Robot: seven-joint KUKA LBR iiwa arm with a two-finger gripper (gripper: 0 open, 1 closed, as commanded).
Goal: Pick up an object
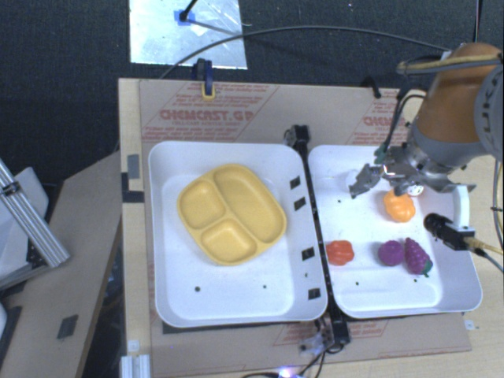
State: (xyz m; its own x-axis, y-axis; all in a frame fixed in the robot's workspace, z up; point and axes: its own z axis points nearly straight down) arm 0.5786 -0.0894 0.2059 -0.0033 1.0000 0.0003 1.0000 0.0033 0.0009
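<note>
**Jaws hover over the right bin, nothing gripped**

While the jaws [368, 181] hang spread and empty above the right bin [346, 290], the orange fruit [399, 207] lies just beside them — nearest target; red piece [339, 252] and purple pair [405, 254] lie farther, yellow tray [231, 213] fills the left bin [169, 290]

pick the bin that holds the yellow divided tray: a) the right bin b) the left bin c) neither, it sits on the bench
b: the yellow divided tray lies inside the left bin, while the right bin holds the small toy foods, such as the orange pepper.
</note>
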